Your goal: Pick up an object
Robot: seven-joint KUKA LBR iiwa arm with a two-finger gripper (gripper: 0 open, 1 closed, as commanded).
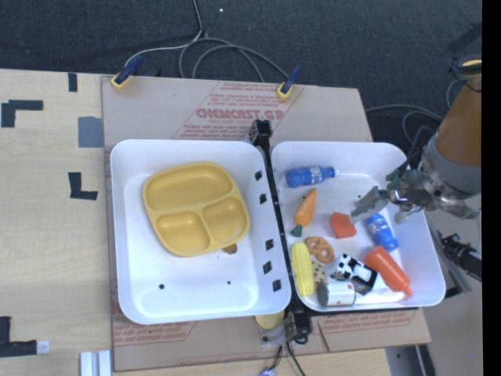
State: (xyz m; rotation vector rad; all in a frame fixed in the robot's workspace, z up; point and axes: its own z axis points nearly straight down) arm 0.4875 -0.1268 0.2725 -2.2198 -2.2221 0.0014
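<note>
Currently I log: gripper (385, 202) over right bin (356, 149), fingers spread, nothing between; blue can (381, 232) just below, red block (342, 225) nearby.

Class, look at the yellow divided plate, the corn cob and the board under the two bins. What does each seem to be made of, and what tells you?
Yellow divided plate: likely moulded plastic, smooth with a soft sheen and rounded compartment ridges.
Corn cob: probably toy plastic, uniform bright yellow.
Board: looks like cardboard, matte brown with red printing.
</note>
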